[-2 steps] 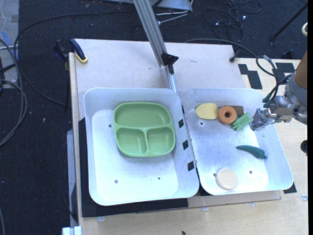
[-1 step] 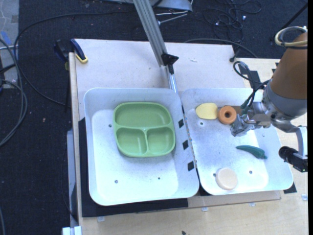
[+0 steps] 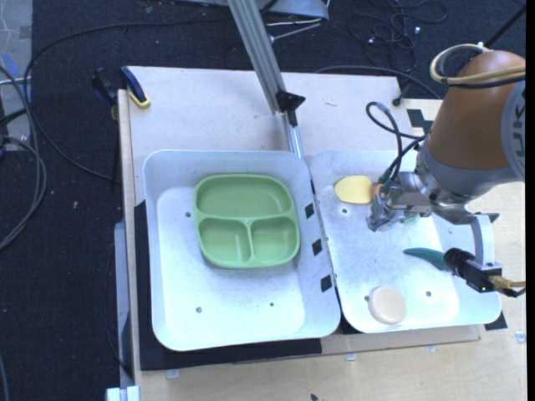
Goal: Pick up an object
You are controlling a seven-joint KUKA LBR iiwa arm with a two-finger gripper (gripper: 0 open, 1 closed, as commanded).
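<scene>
Camera view from above, at a slant, onto a pale surface carrying two shallow white bins side by side. The left bin holds a green divided plate with three compartments, lying flat near its middle. The right bin holds three loose things: a yellow rounded piece at the far left, a teal curved piece at the right, and a pale beige round piece at the near edge. The grey and orange arm reaches in from the right, its claw down in the right bin, just right of the yellow piece and beyond the teal one. Whether the claw is open or closed cannot be told. A metal pole slants down from the far side to between the bins. A small yellow and blue clamp sits at the far left corner of the surface. Black cables lie on the dark floor around.
</scene>
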